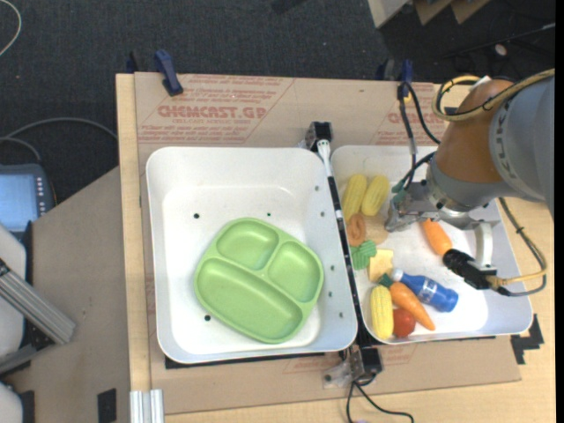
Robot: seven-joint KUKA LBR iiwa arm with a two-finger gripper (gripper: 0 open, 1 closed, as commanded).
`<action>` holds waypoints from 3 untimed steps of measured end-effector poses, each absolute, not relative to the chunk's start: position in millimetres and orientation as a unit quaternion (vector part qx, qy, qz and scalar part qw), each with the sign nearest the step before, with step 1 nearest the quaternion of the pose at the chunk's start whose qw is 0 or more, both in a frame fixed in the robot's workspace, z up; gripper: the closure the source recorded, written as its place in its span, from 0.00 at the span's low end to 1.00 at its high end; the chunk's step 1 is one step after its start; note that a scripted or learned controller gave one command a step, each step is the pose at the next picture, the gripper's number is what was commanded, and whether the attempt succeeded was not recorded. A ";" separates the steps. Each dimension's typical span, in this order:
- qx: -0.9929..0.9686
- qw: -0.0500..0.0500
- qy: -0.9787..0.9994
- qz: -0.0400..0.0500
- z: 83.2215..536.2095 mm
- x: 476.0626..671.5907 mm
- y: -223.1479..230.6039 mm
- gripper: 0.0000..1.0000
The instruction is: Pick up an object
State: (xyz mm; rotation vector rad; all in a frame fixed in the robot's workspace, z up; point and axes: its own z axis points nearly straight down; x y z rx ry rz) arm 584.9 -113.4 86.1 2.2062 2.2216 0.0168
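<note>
Right bin holds the candidates: two yellow corn cobs at the far left corner, an orange ring piece below them, green toy, yellow chunk, blue bottle, carrot over a red piece, another yellow corn at the near edge. An orange carrot-like piece lies just beside the claw.

Claw sits low in the right bin, between the corn cobs and that orange piece. Finger spread: cannot tell, wrist blocks it. Nothing visibly pinched.

Step, my read: descent/approach to a grasp, pick not done. Next needs the fingers to straddle one item, close, then lift straight up clear of neighbours.

Left bin holds a green divided plate. Both bins sit on the cardboard-topped counter.
</note>
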 end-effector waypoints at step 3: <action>0.707 0.003 0.708 0.001 95.9 641.2 -150.0 1.00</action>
